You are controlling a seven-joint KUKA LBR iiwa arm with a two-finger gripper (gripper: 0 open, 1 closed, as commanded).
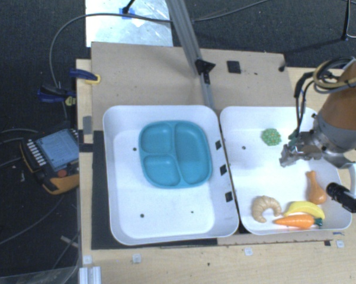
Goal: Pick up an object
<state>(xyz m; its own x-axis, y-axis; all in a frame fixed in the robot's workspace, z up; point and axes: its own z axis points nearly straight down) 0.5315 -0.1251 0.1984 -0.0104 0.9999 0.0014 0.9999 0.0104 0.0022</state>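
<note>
Two shallow white bins sit side by side on a brown bench, and we look down on them at a slant. The left bin (124,218) holds a blue divided plate (175,153) with three compartments, lying flat toward the back of the bin. The right bin (243,129) holds the loose objects. A small green bumpy ball (271,136) rests near the back of that bin. Along the front edge we see a tan croissant (265,207), and just to its right a yellow banana (305,208) with an orange carrot (295,220) lying against its front side. A tan drumstick-shaped piece (314,188) stands just behind the banana.

The grey arm with its orange band (350,108) reaches in from the right. Its gripper (289,155) hangs over the middle of the right bin, to the right of the green ball and behind the drumstick piece. We see nothing between the fingers, and we cannot tell whether they are apart or together, as the metal parts blur together.
</note>
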